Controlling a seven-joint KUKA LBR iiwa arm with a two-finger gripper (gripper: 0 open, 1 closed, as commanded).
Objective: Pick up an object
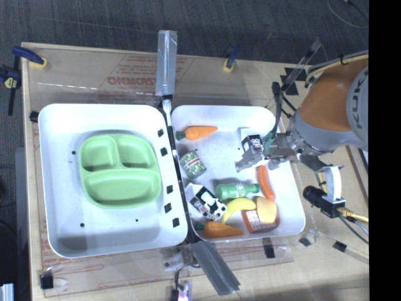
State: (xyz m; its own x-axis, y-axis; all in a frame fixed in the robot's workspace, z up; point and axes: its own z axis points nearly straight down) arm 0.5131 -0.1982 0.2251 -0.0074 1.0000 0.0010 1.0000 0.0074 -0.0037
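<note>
along the tabletop's near edge, you have the right bin (285,115) packed at its near side: an orange carrot (220,229) lies by the near wall, with a yellow banana (233,208) just behind it, a black-and-white cow toy (207,202) to its left, and an orange-and-yellow packet (260,217) at the near right corner. behind the banana you see a green bottle (235,187) on its side, and a slim orange-red stick (265,182) beside it toward the right wall. a small green patterned pouch (192,162) sits near the left wall at mid-depth. your gripper (250,162) hangs over the bin's right middle, close to a small white-and-black item (252,143); you cannot tell whether the jaws are spread or closed, and nothing is visibly between them. a second carrot (199,132) lies at the far left corner. the left bin (53,121) holds a green divided tray (120,170). blue clamps (28,56) grip the tabletop's far edge.
</note>
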